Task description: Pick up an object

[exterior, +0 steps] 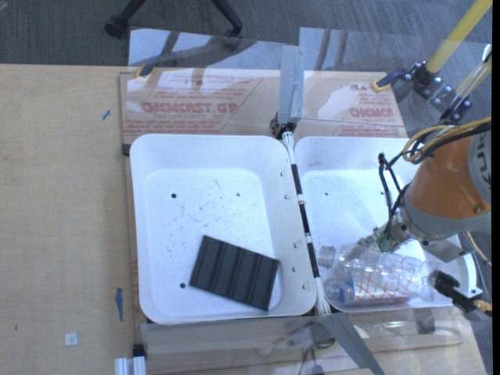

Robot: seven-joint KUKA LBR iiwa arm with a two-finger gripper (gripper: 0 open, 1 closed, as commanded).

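A clear plastic bottle point(373, 276) with red lettering lies on its side at the front of the right bin point(344, 186). Its cap end points left, toward the divider. My gripper point(380, 242) is low in the right bin, just above the bottle's upper side and seemingly touching it. The grey arm with the orange band point(445, 186) comes in from the right above it. A dark ribbed rectangular block point(234, 272) lies flat at the front of the left bin point(156, 178), slightly turned.
A metal divider bar point(291, 92) stands behind where the two bins meet. Clear panels with red print line the back of the bench. Cables loop beside the arm at the right. A yellow pole point(462, 23) slants at the top right.
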